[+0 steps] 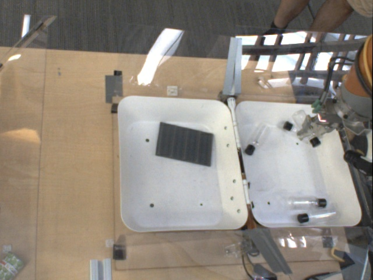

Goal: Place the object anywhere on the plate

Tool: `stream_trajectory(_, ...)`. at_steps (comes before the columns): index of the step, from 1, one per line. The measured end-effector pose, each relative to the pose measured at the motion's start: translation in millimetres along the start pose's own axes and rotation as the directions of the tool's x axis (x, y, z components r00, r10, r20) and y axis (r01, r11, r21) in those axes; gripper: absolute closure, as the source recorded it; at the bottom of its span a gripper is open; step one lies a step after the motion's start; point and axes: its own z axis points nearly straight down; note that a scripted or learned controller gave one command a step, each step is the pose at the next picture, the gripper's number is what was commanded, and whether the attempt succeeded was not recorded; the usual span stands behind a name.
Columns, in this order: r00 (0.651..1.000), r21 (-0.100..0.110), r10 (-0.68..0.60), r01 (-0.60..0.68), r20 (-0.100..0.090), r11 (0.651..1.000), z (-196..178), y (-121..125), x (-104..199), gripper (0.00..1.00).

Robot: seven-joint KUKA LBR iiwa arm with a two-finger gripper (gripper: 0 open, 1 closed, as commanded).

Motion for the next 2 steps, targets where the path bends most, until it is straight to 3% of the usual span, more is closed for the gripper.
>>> stream_trajectory(1, 0.997, 0.002, -0.074, 0.074, -0.002, 0.997, 34, 2, 76, 1.00)
stream_trajectory(2, 0.990, 0.000, -0.144, 0.144, -0.003, 0.990, 4, -32, 146, 1.00)
